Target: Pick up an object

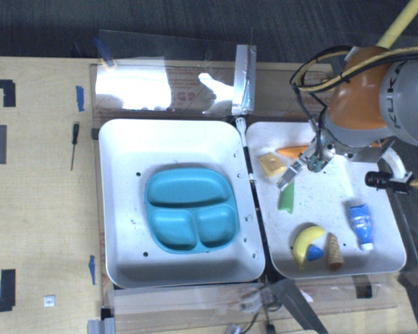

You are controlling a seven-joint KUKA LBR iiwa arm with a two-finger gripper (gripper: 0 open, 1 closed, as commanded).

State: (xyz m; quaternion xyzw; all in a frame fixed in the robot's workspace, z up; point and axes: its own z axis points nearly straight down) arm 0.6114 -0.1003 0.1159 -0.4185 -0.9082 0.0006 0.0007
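From the camera view I see the tool low over the right bin, near that bin's far-left corner; the arm comes in from the far-right side of the worktop. The nearest candidates sit close around the tip; the yellow block lies just beside it toward the bin's left wall, the green piece lies just nearer the front edge with its long axis running front to back, and the orange piece lies just behind, long axis across the bin. I judge the green piece or the yellow block the likeliest target. I cannot tell how far the tool is spread, nor whether it touches or holds anything. The yellow ball, brown piece and blue tube lie toward the front edge; the left bin carries a blue divided tray.
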